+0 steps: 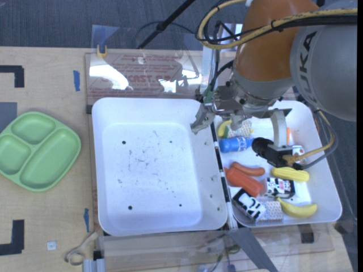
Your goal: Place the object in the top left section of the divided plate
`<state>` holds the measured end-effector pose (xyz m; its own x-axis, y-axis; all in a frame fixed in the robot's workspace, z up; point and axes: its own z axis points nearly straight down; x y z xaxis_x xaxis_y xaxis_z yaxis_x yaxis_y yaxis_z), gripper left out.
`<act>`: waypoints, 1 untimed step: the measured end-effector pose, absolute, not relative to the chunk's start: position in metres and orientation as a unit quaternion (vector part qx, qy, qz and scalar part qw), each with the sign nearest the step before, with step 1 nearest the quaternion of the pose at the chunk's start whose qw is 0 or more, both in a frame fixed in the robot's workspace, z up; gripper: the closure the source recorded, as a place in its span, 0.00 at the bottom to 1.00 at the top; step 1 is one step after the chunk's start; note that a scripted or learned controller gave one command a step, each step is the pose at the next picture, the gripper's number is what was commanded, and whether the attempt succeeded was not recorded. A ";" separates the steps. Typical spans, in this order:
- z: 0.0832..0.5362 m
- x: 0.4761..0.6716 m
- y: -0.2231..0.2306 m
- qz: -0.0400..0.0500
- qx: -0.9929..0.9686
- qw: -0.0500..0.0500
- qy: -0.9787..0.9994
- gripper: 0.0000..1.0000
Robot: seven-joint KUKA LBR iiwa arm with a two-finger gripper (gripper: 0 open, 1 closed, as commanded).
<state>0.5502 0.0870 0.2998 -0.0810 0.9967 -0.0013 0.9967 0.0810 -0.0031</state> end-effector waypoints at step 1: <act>0.209 0.559 0.168 0.002 -0.677 0.002 -0.736 0.00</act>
<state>0.5594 0.1683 0.2087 -0.0837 0.9965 -0.0006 0.9965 0.0837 -0.0051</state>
